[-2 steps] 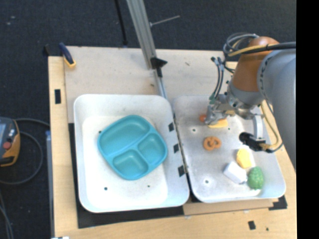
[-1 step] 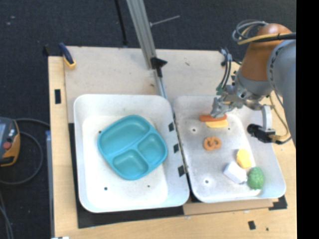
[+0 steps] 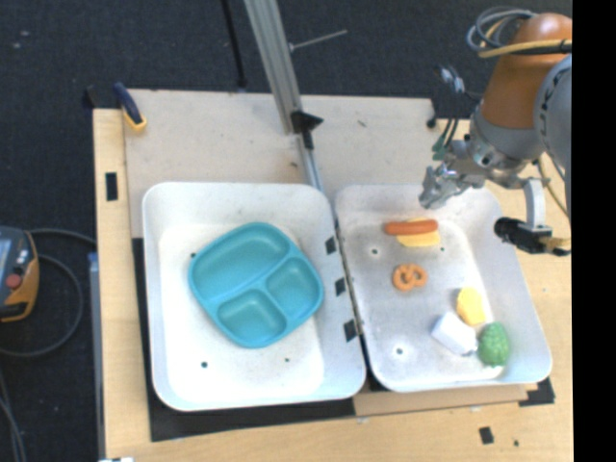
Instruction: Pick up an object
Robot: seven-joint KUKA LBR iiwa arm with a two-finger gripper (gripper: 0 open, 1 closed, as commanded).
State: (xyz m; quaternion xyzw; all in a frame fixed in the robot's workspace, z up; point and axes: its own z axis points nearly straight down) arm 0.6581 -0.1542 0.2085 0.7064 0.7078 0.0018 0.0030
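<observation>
My gripper (image 3: pixel 435 194) hangs over the far edge of the right bin (image 3: pixel 385 354), just above and to the right of a hot dog (image 3: pixel 412 227) that lies on a yellow piece (image 3: pixel 420 241). Nothing shows between its fingers. Closer to the front lie an orange pretzel (image 3: pixel 409 277), a yellow block (image 3: pixel 471 306), a white block (image 3: pixel 452 333) and a green broccoli piece (image 3: pixel 494 344).
The left bin (image 3: pixel 173 373) holds a teal divided plate (image 3: pixel 255 283). A metal post (image 3: pixel 279 65) rises from the bench behind the bins. A black-and-white fixture (image 3: pixel 525 231) juts in at the right bin's right rim.
</observation>
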